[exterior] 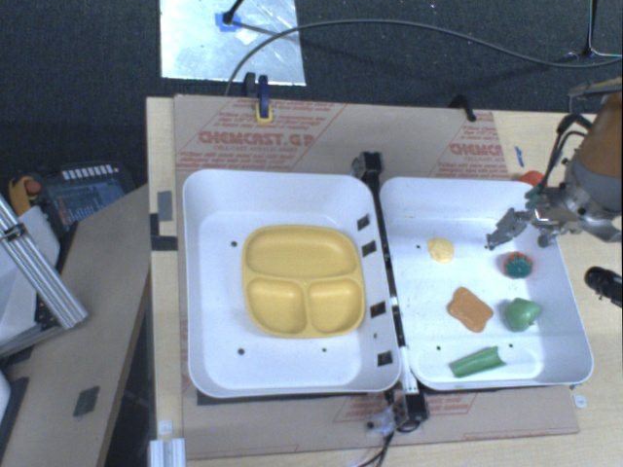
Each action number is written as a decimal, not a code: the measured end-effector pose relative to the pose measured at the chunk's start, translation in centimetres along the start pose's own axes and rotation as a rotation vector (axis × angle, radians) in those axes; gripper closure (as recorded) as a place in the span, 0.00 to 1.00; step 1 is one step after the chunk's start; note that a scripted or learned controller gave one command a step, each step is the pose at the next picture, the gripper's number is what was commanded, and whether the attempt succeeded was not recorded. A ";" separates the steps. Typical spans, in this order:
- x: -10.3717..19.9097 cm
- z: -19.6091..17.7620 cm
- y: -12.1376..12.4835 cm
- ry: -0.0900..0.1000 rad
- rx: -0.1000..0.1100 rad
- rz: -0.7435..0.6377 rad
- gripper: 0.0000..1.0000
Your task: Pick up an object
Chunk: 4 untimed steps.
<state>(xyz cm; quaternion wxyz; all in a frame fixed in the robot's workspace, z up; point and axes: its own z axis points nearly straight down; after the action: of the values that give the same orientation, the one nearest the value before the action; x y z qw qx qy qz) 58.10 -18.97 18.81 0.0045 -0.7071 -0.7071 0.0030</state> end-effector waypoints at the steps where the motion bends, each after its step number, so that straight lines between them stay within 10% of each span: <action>1: 0.0 -0.7 0.3 -0.003 -0.012 -0.003 0.00; 3: 1.5 10.2 0.8 0.010 -0.012 -0.008 0.00; 4: 1.2 9.0 0.8 0.001 -0.017 -0.007 1.00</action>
<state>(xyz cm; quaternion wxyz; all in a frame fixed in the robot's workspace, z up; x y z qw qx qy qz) 58.79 -17.79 9.77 -0.0011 -0.7045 -0.7097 -0.0034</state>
